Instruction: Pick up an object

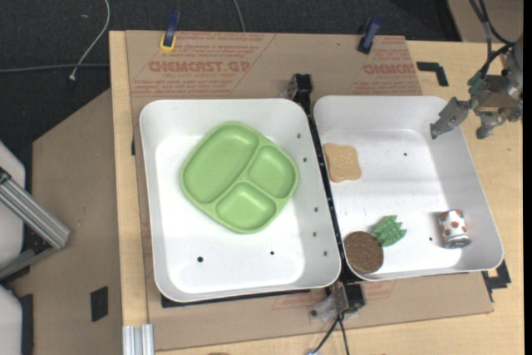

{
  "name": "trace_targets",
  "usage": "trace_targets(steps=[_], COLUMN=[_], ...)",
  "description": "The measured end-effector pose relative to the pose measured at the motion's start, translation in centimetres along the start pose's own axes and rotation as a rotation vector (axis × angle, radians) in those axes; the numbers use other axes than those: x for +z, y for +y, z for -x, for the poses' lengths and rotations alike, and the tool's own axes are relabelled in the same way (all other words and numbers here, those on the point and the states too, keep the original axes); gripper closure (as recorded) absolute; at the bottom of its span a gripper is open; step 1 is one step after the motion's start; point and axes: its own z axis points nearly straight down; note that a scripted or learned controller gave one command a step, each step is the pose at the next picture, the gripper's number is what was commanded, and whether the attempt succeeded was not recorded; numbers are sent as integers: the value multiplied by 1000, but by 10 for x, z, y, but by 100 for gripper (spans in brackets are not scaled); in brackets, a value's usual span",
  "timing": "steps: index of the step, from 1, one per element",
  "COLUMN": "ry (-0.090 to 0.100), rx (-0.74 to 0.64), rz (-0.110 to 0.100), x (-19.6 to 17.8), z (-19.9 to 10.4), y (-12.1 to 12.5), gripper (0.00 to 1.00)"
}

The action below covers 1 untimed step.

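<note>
Camera view: gripper [469, 119] at right bin's [416, 116] upper right edge, fingers spread, nothing between them, one finger [445, 120] over the bin's rim. Right bin holds tan bread-slice piece [342, 162] near its left wall, brown round disc [363, 252] at lower left, green leafy toy [388, 230] just beside the disc, small red-and-white can [453, 229] on its side at lower right. All well apart from gripper. Left bin [166, 262] holds green divided plate [239, 176], three compartments. Blue clamps [171, 28] on bench's far edge.
</note>
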Motion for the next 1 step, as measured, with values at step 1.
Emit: trace_targets(steps=[1], ry=[-3], rx=[-4], rz=[14], x=[-8], z=[-1], y=[2], gripper=[0])
